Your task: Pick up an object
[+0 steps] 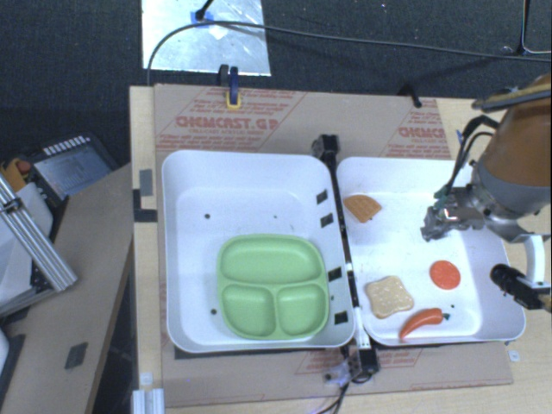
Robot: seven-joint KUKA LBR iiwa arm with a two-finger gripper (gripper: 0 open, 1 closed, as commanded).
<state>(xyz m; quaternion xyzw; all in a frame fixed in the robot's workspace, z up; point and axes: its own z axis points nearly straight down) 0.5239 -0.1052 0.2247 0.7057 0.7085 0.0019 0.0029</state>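
On your far left you see a grey metal rail (30, 240) lying at a slant, and behind it a dark flat box (71, 169). They sit on a tan side board, apart from the bins.

Next comes the table (285, 115), covered with brown cardboard that has red letters on it. A small yellow and black clamp (231, 87) grips the far edge of the cardboard. Behind it lies a shiny silver square sheet (207, 20).

The left white plastic bin (185, 231) holds a light green plastic plate with three sections (272, 286). The plate lies flat near the front of this bin, more toward its right side.

A black strip (338, 231) runs between the two bins.

The right white plastic bin (405, 175) holds four toy foods. Near its back left is a brown-orange toy piece shaped like a bit of bread (363, 207). Near the front left is a pale tan toy toast slice (389, 296). Just to the right of the toast, by the front wall, lies a red toy chili pepper with a green stem (422, 322). Behind the pepper is a flat red round toy slice (445, 273). All four lie apart from each other.

On your right the grey arm with its orange band reaches in over the right bin. Its pincer (442, 222) hangs above the bin, behind the red round slice and to the right of the brown-orange piece. You can see nothing between its tips. You cannot tell if the pincer is wide or narrow.
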